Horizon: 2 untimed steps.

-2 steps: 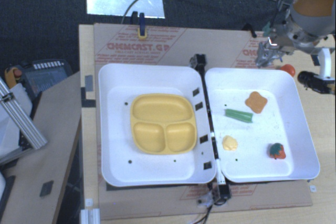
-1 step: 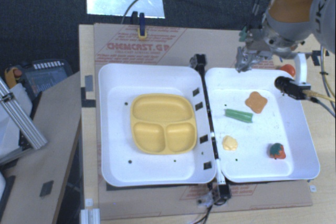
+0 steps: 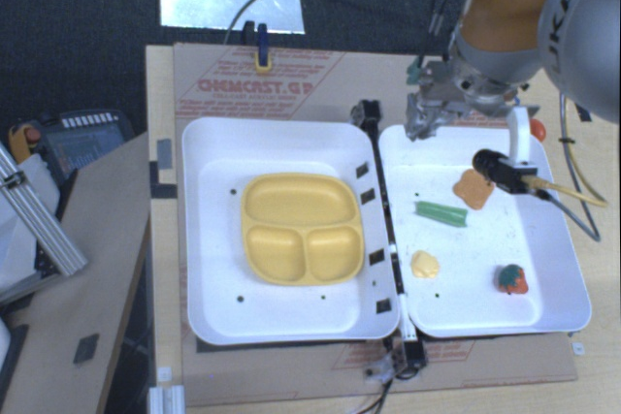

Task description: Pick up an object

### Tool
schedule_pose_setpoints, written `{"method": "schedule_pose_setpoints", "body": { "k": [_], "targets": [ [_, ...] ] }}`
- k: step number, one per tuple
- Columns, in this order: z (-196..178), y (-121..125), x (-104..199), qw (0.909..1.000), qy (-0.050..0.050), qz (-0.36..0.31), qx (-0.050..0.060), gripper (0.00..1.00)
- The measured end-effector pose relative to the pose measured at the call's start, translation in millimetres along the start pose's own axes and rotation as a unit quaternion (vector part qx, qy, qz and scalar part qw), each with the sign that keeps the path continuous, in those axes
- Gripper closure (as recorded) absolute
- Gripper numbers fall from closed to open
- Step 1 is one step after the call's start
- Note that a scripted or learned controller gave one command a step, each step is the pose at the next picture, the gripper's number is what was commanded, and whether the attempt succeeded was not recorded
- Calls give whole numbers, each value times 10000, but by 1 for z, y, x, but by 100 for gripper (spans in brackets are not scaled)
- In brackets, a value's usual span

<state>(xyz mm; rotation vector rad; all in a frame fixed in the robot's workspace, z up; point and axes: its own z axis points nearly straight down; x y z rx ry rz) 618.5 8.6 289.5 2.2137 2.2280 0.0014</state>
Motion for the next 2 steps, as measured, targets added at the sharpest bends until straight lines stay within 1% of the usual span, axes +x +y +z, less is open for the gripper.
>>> {"method": "schedule_pose_setpoints", "body": {
  "k": [1,2],
  "targets": [
    [9,-7,42,10000,1,2,-2,100],
    [28,-2,90,10000,-1,16,-4,100]
  ]
}}
